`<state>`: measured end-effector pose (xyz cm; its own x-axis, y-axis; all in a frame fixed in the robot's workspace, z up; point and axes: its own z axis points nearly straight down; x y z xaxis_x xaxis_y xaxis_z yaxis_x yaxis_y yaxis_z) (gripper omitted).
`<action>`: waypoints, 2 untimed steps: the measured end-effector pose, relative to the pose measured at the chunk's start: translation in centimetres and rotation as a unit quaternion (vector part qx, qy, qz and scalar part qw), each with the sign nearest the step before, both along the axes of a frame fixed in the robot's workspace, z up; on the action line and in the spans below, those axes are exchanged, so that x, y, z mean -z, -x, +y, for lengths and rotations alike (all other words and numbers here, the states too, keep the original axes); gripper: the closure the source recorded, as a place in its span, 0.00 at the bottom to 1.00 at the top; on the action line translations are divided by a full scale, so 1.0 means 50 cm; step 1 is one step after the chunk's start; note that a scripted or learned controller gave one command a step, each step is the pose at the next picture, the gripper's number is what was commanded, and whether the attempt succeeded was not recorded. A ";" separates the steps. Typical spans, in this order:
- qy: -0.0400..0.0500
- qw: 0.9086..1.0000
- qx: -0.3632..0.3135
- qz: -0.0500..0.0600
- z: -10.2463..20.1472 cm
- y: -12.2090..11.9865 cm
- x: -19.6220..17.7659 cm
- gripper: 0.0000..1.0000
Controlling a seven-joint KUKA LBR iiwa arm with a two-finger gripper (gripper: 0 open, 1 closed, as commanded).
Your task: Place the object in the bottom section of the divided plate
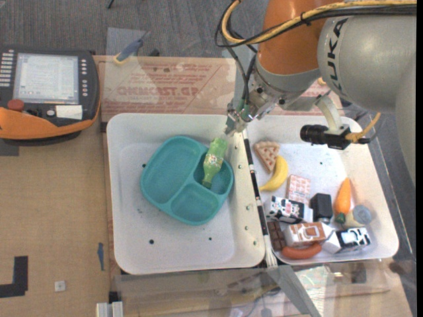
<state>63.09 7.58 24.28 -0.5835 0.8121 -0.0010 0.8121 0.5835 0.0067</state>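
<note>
A teal divided plate (165, 177) lies in the left white bin (132, 243), with one large section on its left and two smaller ones on its right. A green bottle (214, 160) hangs tilted over the upper right section, its lower end near the ridge above the bottom section (195, 205). My gripper (231, 128) reaches down from the upper right and is shut on the bottle's top end. The grey and orange arm hides what lies behind it.
The right bin (386, 243) holds a pizza slice (268, 154), a banana (278, 174), a carrot (343, 197), a red sausage (301, 251) and several small boxes. A teach pendant (46, 91) sits at the far left. The wall between the bins (254, 203) runs just right of the plate.
</note>
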 end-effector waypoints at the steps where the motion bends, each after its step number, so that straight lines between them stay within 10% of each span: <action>1: 0.002 0.993 -0.118 0.000 -0.001 -0.073 -0.263 1.00; 2: 0.002 0.994 -0.107 0.002 0.023 -0.048 -0.242 1.00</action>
